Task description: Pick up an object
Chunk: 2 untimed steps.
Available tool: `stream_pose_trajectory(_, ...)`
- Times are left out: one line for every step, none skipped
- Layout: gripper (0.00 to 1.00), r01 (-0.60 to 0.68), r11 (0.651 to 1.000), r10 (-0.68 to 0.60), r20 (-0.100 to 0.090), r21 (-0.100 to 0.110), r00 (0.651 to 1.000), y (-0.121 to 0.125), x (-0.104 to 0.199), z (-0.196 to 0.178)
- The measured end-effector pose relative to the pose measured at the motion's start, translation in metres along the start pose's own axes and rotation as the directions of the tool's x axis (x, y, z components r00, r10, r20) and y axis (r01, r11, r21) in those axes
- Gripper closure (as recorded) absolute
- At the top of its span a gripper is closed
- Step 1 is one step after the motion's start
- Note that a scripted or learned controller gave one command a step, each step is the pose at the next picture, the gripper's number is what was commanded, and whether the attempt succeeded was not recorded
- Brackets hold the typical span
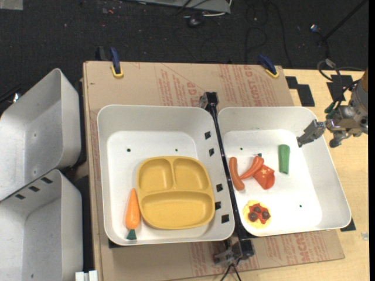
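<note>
1. Far left, off the tabletop (176,81), there are two spare white tubs (35,174) stacked at an angle, one above the other.
2. The left bin (111,127) holds a yellow divided plate (176,192) with three compartments, sitting toward the near side. Nothing is lying on the plate itself.
3. Just left of that plate, touching or almost touching its rim, lies an orange toy carrot (133,211) with its green stub pointing near.
4. A black clip strip (220,168) runs down the seam between the two bins.
5. The right bin (328,209) has the pickable stuff. Close to its left wall is a toy hot dog sausage (236,174), lying roughly near-to-far.
6. Right beside it sits a red pepper piece (263,177), with a slim orange-red chili (252,168) leaning across its far-left side. Those two touch.
7. A bit further right, apart from the pepper, is a green cucumber-ish piece (284,158) standing near-to-far.
8. Near edge of that bin: a small yellow disc with dark red spots (257,213), like a mini pizza or tart.
9. The claw (309,134) hangs over the far right rim of the right bin, coming in from the right. Honestly can't tell whether it's spread or pressed together from this angle. Nothing visible between its tips, and it's clear of all the toys.
</note>
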State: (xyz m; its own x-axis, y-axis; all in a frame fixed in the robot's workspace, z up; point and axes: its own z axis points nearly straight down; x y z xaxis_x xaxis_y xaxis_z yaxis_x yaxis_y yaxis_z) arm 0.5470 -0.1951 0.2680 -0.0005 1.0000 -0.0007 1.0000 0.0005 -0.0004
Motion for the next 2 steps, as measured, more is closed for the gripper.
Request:
stream_pose_trajectory(0.00,-0.002,1.000,0.002,-0.002,0.005,1.000,-0.009,0.001,0.060)
stream_pose_trajectory(0.00,-0.002,1.000,0.002,-0.002,0.005,1.000,-0.008,-0.003,0.124)
